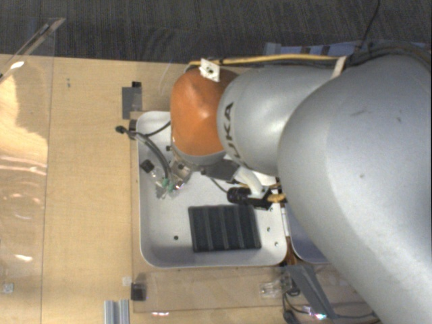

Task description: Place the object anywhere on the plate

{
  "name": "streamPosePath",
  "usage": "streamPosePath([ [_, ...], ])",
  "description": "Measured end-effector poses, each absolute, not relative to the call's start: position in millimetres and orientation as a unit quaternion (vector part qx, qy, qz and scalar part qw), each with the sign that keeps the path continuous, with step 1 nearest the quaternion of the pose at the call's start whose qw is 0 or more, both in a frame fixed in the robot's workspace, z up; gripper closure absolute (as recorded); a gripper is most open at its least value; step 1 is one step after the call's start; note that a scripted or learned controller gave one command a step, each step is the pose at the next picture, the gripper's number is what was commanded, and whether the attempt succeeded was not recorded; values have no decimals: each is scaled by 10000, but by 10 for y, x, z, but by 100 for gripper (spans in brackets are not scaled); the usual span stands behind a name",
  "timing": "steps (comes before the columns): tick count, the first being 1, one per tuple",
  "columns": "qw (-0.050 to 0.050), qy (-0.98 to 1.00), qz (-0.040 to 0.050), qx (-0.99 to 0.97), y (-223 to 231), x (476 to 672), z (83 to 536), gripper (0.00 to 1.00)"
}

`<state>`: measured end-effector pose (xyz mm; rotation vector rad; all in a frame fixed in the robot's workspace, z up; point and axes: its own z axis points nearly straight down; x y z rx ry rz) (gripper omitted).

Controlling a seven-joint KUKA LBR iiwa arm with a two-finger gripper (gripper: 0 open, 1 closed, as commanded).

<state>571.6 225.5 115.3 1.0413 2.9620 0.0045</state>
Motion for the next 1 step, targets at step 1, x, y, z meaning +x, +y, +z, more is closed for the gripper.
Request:
streamPosePath([
  [1,37,9676,31,2525,2210,5716,2323,100],
])
